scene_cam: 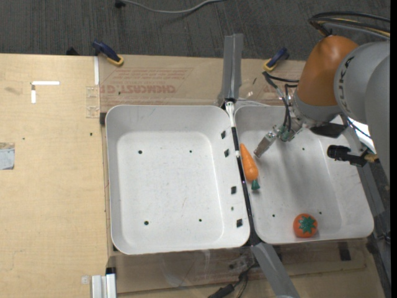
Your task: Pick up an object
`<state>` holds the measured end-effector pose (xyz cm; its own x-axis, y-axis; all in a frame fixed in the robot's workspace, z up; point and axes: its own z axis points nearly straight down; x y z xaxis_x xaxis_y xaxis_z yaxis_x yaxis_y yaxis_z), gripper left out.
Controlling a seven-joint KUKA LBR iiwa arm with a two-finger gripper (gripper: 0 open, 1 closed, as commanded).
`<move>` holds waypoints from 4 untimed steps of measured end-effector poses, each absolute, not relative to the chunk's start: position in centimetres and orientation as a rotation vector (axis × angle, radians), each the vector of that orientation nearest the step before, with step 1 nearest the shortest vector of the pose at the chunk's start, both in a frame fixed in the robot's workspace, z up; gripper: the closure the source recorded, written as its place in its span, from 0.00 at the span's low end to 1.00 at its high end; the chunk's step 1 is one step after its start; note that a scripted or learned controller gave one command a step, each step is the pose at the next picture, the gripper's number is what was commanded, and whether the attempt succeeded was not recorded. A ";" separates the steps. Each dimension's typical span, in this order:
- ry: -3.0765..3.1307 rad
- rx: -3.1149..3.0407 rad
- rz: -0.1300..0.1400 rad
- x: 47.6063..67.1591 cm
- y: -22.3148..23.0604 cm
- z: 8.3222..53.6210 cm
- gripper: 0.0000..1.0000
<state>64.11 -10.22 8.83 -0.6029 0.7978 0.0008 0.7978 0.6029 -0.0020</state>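
Hovering just beside the carrot [248,161], the hand [265,144] stood angled for a grasp; its opening was unclear.

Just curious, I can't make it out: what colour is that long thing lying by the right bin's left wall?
Orange, with a green end: a toy carrot, seen in the camera view.

The arm [366,73] is cut off by the right edge, so its base and most of its links lie out of frame. Its orange band [325,67] covers the back right corner of the right bin [347,228] and the wrist behind it. Whether the gripper [267,143] is parted or closed is too small to tell. The tabletop [49,185] runs off the left and bottom edges. Printing on the cardboard [146,82] behind the left bin [115,185] is too faint to read with certainty.
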 end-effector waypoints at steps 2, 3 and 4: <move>-2.813 -1.385 0.002 50.1 -10.7 9.7 0.00; -2.903 -1.193 0.001 56.5 -10.8 8.8 0.00; -2.777 -1.465 0.003 60.9 -10.2 8.9 0.00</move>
<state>60.90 -10.18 8.85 -0.5647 0.8253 0.0007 0.8253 0.5647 -0.0023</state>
